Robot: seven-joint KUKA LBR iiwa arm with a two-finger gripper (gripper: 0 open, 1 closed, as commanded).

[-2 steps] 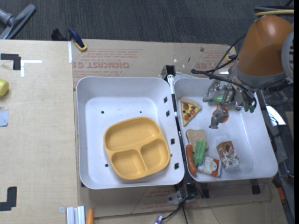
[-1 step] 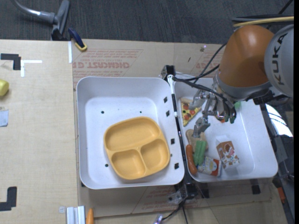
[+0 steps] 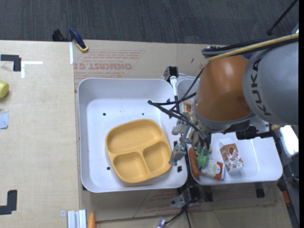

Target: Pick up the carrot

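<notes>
Carrot lies directly beneath the fingers.

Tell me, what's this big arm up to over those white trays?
A grey and orange robot arm reaches in over the right-hand white bin, and its tool sits low at that bin's left end, just above a carrot with a green top. I cannot tell whether it has hold of the carrot. A small carton and a packet lie beside it. The left bin holds a yellow divided plate.
</notes>
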